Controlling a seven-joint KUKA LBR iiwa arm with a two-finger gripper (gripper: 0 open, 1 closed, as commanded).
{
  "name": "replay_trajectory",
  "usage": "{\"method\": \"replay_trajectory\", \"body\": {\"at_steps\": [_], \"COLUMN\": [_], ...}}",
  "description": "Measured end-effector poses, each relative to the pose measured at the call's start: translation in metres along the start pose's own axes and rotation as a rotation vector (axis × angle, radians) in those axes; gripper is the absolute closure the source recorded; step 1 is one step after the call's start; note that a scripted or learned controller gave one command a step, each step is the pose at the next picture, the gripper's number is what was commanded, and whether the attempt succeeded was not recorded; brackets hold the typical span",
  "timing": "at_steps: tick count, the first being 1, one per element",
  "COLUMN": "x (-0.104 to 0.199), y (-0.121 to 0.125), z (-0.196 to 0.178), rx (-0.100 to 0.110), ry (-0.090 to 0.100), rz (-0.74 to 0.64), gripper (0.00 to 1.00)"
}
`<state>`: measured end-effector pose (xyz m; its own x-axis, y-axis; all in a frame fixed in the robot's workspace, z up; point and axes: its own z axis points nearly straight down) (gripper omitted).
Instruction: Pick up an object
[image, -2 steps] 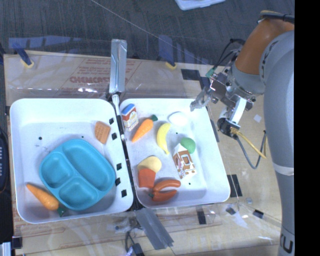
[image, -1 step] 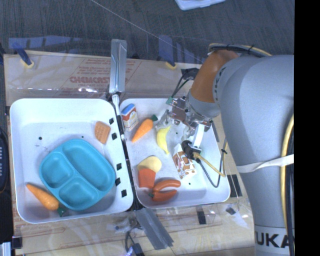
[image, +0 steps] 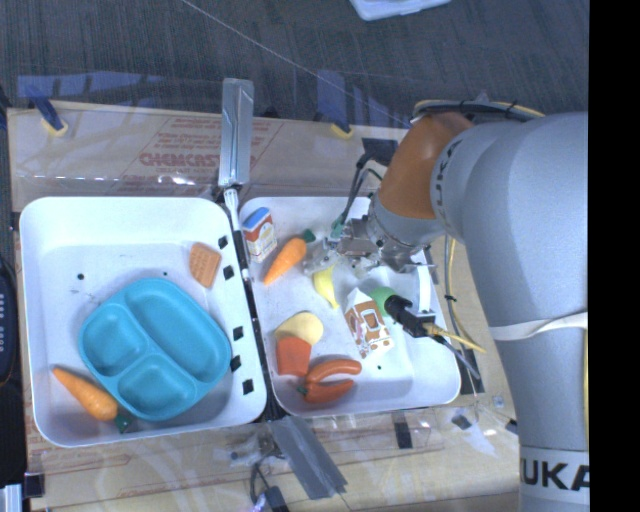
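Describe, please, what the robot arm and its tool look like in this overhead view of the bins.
The arm is a thick, smooth, light grey cylinder with rounded joints, and an orange band rings it above the wrist. Dark letters reading "KUKA" mark its lower part. The tool at its end is a small, dark metallic assembly, with thin dark cables looping beside it. Its finer details are too small to tell.

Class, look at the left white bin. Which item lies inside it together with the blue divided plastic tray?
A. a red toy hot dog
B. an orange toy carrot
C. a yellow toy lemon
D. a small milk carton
B: an orange toy carrot lies at the lower left corner of the left white bin, touching the edge of the blue divided plastic tray.
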<state>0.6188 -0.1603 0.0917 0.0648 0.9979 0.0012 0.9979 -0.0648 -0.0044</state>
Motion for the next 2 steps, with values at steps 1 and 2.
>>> {"method": "replay_trajectory", "body": {"at_steps": [1,2], "x": [-0.018,-0.018], "y": [-0.017,-0.017], "z": [0.000,-0.010], "rx": [0.000,0.001], "ry": [0.000,0.001], "rz": [-0.004,-0.008], "gripper": [0.00,1.00]}}
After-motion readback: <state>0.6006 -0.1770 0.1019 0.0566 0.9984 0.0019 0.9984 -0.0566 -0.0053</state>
